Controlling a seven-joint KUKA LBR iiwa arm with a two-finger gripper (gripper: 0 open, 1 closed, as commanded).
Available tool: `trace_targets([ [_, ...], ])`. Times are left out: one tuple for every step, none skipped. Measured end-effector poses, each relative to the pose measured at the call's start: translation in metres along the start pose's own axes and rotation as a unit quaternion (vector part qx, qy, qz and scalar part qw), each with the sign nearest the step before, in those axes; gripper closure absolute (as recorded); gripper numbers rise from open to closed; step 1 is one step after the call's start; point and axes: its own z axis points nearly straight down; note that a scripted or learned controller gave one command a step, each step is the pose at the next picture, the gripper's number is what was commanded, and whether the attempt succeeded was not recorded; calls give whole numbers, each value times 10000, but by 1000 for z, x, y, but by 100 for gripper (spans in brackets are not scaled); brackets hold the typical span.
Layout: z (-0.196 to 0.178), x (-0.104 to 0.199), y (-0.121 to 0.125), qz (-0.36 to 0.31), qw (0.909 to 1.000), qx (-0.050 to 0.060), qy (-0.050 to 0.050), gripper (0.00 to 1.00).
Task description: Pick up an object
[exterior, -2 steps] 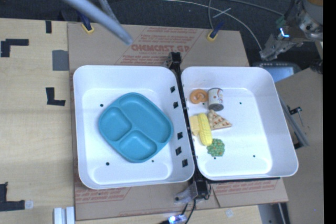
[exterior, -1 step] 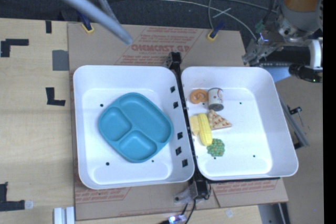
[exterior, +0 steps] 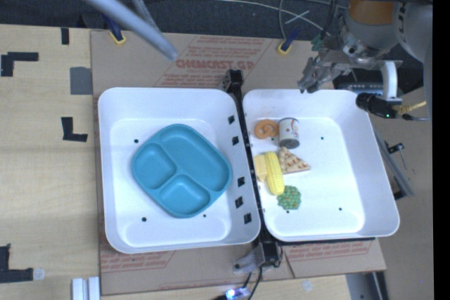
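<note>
Your gripper (exterior: 314, 79) hangs at the upper right of the frame, just above the far rim of the right bin (exterior: 351, 211); whether it grips anything, you cannot tell. Clustered at that bin's left side are a donut (exterior: 265, 128), can (exterior: 288, 132), pizza slice (exterior: 292, 162), corn (exterior: 273, 175) and broccoli (exterior: 289, 198). The left bin (exterior: 119, 172) holds a blue tray (exterior: 181, 169).

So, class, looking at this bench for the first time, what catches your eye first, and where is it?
The blue divided plate lying in the left bin stands out most. Next comes the small cluster of toy food, including a corn cob and broccoli, against the right bin's left side. The gripper hangs above that bin's far edge.
</note>
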Motion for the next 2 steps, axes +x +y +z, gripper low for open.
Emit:
trace_targets([
  [-5,52,-5,0,10000,-5,0,100],
  [13,107,-13,-1,10000,5,-1,100],
])
